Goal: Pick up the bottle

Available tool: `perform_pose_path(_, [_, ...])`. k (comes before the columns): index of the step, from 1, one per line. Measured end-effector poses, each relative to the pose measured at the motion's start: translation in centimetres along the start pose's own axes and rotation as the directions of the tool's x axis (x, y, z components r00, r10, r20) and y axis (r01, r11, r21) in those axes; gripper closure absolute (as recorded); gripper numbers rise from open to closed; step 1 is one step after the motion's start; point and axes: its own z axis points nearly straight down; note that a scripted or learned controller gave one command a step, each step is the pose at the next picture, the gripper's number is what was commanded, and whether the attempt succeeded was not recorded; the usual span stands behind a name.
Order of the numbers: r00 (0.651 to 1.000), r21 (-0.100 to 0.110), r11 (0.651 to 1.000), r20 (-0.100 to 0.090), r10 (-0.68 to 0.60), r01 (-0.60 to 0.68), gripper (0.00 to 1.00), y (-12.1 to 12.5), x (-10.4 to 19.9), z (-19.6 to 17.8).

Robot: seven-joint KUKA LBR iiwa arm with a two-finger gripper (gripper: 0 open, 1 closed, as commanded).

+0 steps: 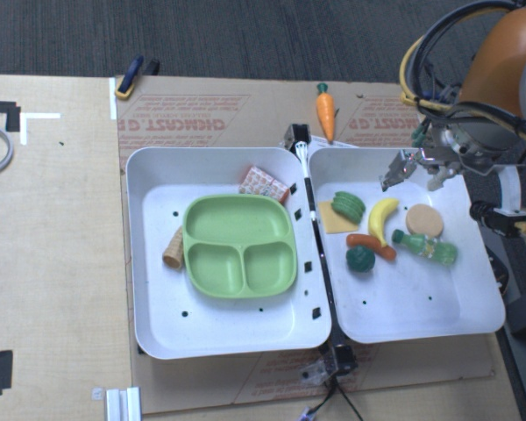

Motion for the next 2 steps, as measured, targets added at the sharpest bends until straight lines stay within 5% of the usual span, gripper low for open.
perform_pose_path(1, [1.0,0.0,1.0,0.001,-0.001,0.001,1.0,0.0,0.0,-1.0])
perform_pose_path(2, [0.982,0.001,0.982,0.0,-0.189,0.189,1.0,-8.8,15.3,2.1])
